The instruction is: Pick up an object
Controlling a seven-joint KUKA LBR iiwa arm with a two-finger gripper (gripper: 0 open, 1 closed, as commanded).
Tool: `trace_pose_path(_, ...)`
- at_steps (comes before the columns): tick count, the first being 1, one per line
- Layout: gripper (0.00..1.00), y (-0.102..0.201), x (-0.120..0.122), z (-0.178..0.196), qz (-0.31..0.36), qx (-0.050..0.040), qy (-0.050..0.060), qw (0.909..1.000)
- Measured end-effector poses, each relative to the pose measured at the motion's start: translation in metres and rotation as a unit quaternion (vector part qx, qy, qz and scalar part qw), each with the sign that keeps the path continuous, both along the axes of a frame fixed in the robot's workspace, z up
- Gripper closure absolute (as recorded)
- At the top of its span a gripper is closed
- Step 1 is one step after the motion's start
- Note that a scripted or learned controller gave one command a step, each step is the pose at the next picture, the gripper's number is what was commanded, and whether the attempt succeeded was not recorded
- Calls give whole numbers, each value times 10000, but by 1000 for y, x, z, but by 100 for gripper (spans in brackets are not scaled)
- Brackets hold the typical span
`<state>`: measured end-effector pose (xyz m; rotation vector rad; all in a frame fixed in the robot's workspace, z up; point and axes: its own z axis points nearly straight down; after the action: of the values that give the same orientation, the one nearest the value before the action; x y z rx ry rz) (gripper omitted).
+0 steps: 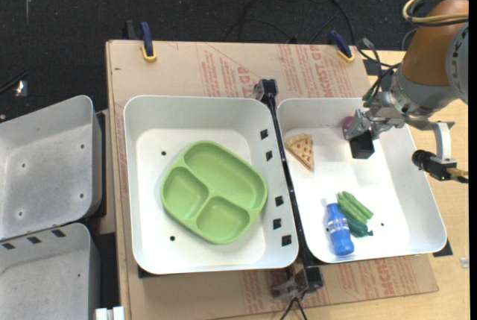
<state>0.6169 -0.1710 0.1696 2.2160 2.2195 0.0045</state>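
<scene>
Bench (194, 61): brown board, carries two shallow white bins side by side.

Left bin (141, 113): holds a green divided plate (214, 192), three compartments, lying flat near the centre.

Right bin (417, 199): holds the loose candidates for the pick. A pizza-slice toy (301, 150) lies near the bin's left wall, toward the far side. A blue bottle (338, 230) lies on its side near the front, with a green leafy toy (355, 211) just beside it on the right, apparently touching or overlapping it.

Arm (436, 50): grey with orange band, reaching in over the far right of the right bin.

Gripper (361, 141): dark, hanging above the bin floor between the pizza slice and the right wall, well apart from the bottle and greens. The state of the jaws cannot be told from this view, and nothing is seen between them. A small pink patch (348, 121) shows beside the wrist; what it is cannot be told.

Judgement: approach stage, no grasp made.

Risks:
- Descending straight down from here would likely meet bare bin floor, since the pizza slice sits off to the left.
- The slice is flat and thin; the jaws may slide over it.
- Bottle is round and may roll; the adjoining greens could be dragged along.
</scene>
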Motion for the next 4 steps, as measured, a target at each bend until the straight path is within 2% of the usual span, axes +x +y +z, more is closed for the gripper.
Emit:
trace_pose_path(1,100,-2,1,64,3,-3,-5,10000)
trace_pose_path(2,100,-2,2,86,5,1,11,10000)
trace_pose_path(4,100,107,-3,73,25,12,36,10000)
